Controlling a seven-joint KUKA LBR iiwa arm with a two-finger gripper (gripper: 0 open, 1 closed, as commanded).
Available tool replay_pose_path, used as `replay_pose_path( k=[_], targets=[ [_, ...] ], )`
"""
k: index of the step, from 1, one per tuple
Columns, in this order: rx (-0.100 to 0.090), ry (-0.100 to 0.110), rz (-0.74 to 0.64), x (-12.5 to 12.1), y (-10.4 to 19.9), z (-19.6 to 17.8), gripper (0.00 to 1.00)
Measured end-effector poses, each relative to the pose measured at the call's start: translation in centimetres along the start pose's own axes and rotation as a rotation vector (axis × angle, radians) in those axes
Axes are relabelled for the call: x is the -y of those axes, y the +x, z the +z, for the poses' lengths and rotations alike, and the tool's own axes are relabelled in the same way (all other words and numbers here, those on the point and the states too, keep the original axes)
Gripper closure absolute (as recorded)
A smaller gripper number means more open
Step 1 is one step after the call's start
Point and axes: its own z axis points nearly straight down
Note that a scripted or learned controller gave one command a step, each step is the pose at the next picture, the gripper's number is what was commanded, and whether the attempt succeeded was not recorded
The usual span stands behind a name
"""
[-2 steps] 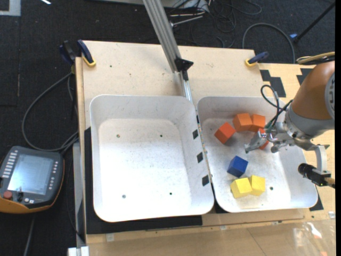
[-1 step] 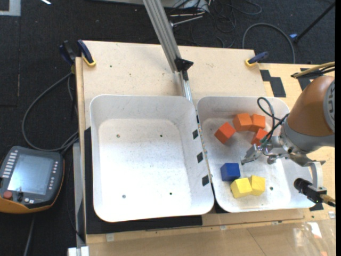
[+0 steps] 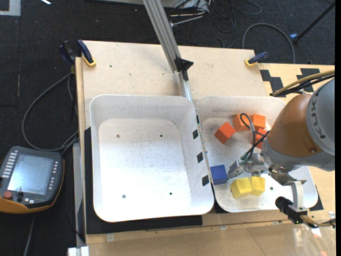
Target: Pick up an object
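Note:
The right bin (image 3: 277, 111) holds several blocks. A blue cube (image 3: 218, 174) lies against its left wall, with two yellow blocks (image 3: 248, 186) just right of it at the front. An orange block (image 3: 225, 133) sits further back, and two more orange blocks (image 3: 251, 121) lie behind it, partly hidden by the arm. My gripper (image 3: 238, 168) reaches in from the right and hangs low over the bin, between the blue cube and the yellow blocks. The grey and orange wrist (image 3: 293, 137) covers the bin's right side.
The left bin (image 3: 141, 159) stands beside the right one, sharing a middle wall. A slanted metal pole (image 3: 162, 25) runs down to the bins' back edge. A teach pendant (image 3: 29, 177) lies off the bench at the left. Clamps (image 3: 85, 52) hold the board's back corners.

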Motion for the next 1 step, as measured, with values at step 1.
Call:
replay_pose_path(
  k=[1],
  targets=[
    [-0.001,0.0,0.002,-0.11,-7.09,-8.75,0.0]
  ],
)
